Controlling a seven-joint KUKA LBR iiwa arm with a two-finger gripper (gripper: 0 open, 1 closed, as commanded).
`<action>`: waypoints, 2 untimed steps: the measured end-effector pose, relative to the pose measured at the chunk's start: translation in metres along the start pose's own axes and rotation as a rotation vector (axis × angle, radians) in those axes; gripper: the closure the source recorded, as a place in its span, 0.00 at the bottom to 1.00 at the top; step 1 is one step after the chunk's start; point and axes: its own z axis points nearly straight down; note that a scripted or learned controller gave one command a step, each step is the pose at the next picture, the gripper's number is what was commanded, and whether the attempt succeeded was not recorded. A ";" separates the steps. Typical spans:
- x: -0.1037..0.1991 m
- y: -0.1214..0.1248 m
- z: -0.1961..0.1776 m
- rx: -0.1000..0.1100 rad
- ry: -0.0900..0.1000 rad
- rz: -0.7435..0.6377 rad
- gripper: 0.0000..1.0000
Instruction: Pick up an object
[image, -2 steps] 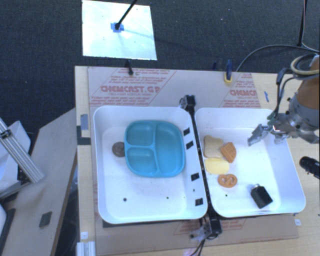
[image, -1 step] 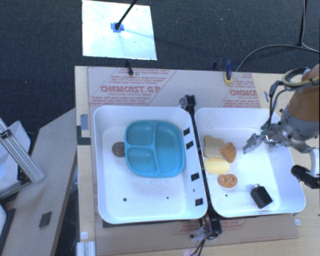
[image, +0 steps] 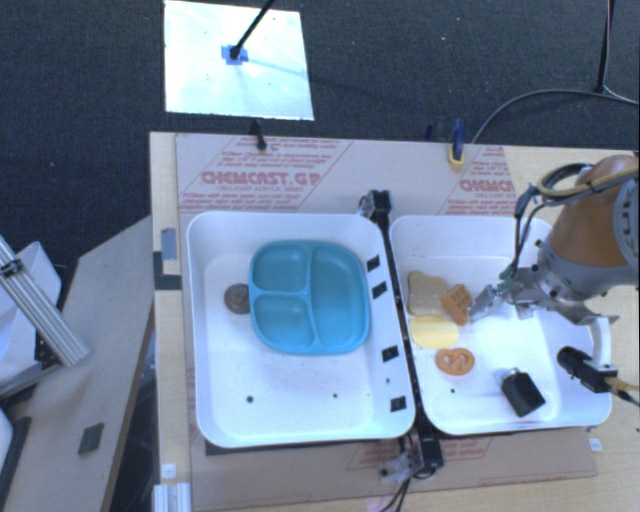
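Left bin: white and shallow; it bears a blue divided plate near its middle; a small brown round disc lies just beside the plate's left edge.
Right bin: a tan bread-like slice lies near its left wall; a small orange waffle piece touches that slice's right side; a pale yellow piece lies just below them; an orange pretzel shape sits below that; a black block lies toward the front right.
Gripper: it reaches in from the right, low over the right bin, its tip just beside the waffle piece; I cannot tell its state.
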 end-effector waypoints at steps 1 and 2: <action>0.000 0.004 0.020 -0.010 0.002 0.000 0.00; -0.001 0.005 0.011 -0.016 -0.004 -0.001 1.00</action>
